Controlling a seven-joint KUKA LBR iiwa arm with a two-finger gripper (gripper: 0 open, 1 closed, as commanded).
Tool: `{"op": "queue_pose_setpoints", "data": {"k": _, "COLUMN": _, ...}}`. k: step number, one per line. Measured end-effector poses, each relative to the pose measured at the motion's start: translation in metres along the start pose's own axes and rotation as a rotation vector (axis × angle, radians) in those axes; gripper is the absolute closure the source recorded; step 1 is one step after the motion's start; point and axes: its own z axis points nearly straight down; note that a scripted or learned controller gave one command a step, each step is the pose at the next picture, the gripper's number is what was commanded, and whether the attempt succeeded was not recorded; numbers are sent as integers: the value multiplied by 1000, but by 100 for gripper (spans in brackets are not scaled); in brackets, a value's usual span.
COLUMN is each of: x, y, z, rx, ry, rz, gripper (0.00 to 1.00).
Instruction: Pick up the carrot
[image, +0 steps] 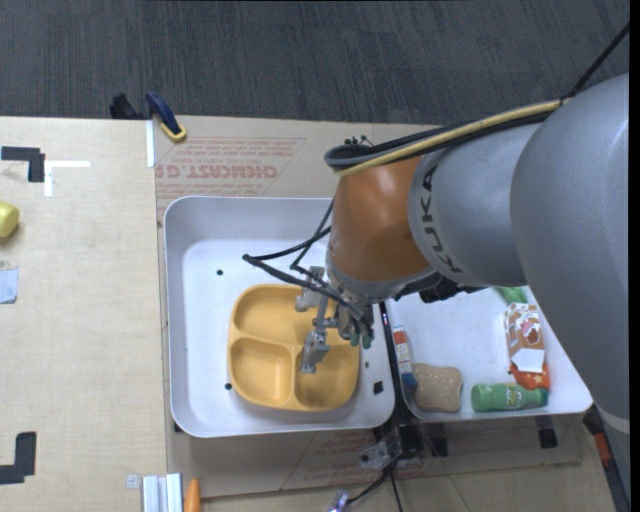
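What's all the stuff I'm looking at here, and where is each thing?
Shallow white plastic bins: two, white, side by side, left bin, right bin.
Yellow divided plastic plate: one, yellow, in the left bin.
Green plastic bottle: one, green, lying at the right bin's front.
Tan bread-like slice: one, tan, right bin, left of the bottle.
Red and white snack packet: one, right bin, above the bottle.
Small yellow object: one, at the bench's left edge.
Grey arm with orange band: one, reaching in from the right.
Gripper: one, metal, over the plate.
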Motion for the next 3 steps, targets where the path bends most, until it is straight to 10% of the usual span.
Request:
{"op": "queue_pose_setpoints", "data": {"k": 1, "x": 38, "y": 26, "z": 18, "rx": -3, "ry": -25, "rz": 271, "gripper": 0}}
{"op": "queue_pose_setpoints", "data": {"k": 2, "x": 39, "y": 24, "z": 12, "rx": 4, "ry": -19, "rz": 270, "gripper": 100}}
{"op": "queue_pose_setpoints", "data": {"k": 3, "x": 61, "y": 40, "z": -33, "rx": 0, "ry": -5, "rz": 243, "gripper": 100}}
